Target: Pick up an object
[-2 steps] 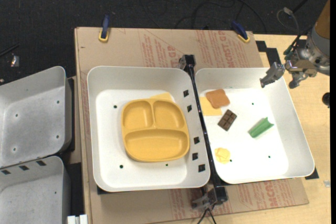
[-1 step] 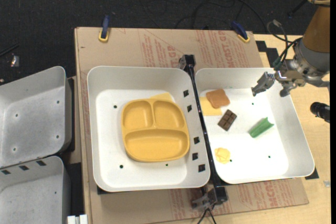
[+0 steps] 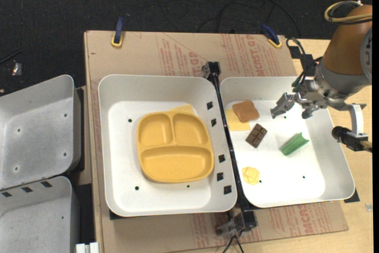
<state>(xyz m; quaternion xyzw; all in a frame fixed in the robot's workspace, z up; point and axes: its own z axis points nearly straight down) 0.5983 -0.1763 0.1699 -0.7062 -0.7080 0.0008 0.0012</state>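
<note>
While spread wide, gripper [image 3: 294,105] (nothing held)

Arm [image 3: 349,50]: cut off by the right edge above the orange band.
Yellow slice [image 3: 238,122]: partly hidden under the brown block [image 3: 245,111].
Claw [image 3: 294,105]: fingertips too small to judge.

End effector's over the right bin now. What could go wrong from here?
The end effector hangs over bare floor between the brown block and green block, so a straight descent may grab nothing. The brown block lies on a yellow sheet, which might lift too. The chocolate piece is flat, hard to pinch.
</note>
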